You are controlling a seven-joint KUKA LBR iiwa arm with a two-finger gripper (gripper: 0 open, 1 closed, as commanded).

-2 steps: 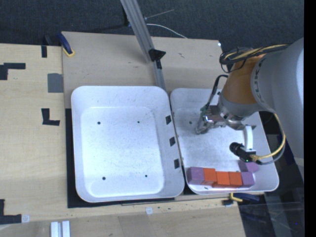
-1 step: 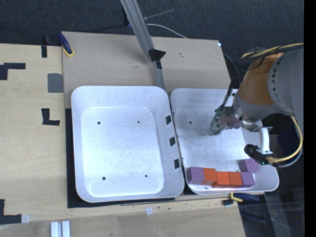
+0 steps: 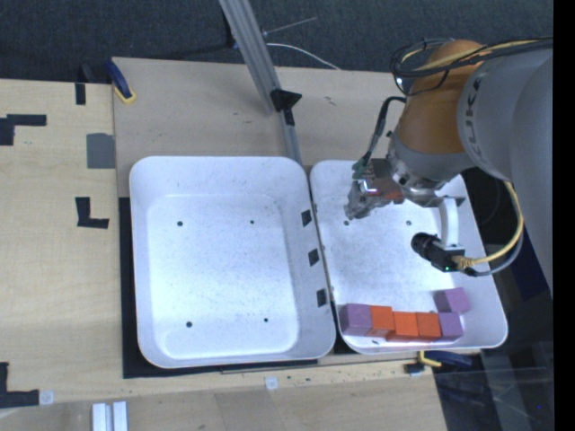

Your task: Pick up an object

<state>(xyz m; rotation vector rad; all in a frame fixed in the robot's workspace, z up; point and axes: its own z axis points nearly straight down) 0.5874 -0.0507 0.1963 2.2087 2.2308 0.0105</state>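
Observation:
Several small blocks lie in a row along the near wall of the right bin [image 3: 409, 241]: a purple block [image 3: 358, 317] at the left, orange blocks [image 3: 406, 323] in the middle, and purple blocks [image 3: 451, 302] at the right end. My gripper [image 3: 358, 206] hangs over the far left part of the right bin, well away from the blocks, pointing down toward the bin floor. I see nothing between its tips.
The left bin [image 3: 220, 259] sits beside the right one, with black clips along their shared wall. A metal pole [image 3: 256, 52] slants in from the top. A black cable and connector [image 3: 436, 250] hang from the wrist over the right bin.

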